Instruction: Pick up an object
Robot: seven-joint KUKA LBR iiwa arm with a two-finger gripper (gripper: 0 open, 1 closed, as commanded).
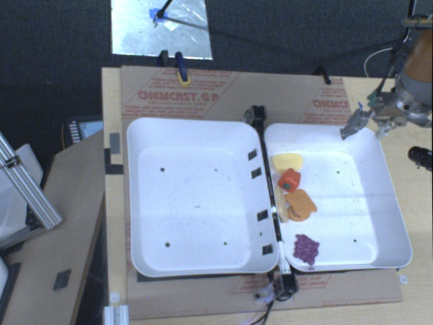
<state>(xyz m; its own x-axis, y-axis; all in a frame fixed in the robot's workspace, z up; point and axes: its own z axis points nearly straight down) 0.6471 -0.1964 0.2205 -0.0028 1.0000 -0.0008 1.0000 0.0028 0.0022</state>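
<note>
Currently, stock at this moment:

Gripper: at the upper right, over the back rim of the right bin. Two fingers spread apart, nothing between them. Arm enters from the right.

Right bin, contents, all grouped along its left wall beside the divider:
- yellow piece, nearest the back;
- red piece, touching the yellow one's front edge;
- orange piece, just in front of the red;
- purple cluster, apart from the rest, toward the front.
What each toy represents is too small to tell.

Left bin: white, shallow, a few dark dots on its floor.

Step in hand, as a judgement: the approach. No item is picked; the gripper sits high and well apart from all four candidates. The next move calls for travel leftward and forward across the right bin, then a descent over one item with the fingers either side of it. The purple cluster stands alone and looks the easier target; the other three crowd each other and the wall, which could block one finger.

Writing: red "CHEMCAST GP" printed on the brown board under the bins, upper left; similar red print at upper right, partly covered and not readable.
</note>
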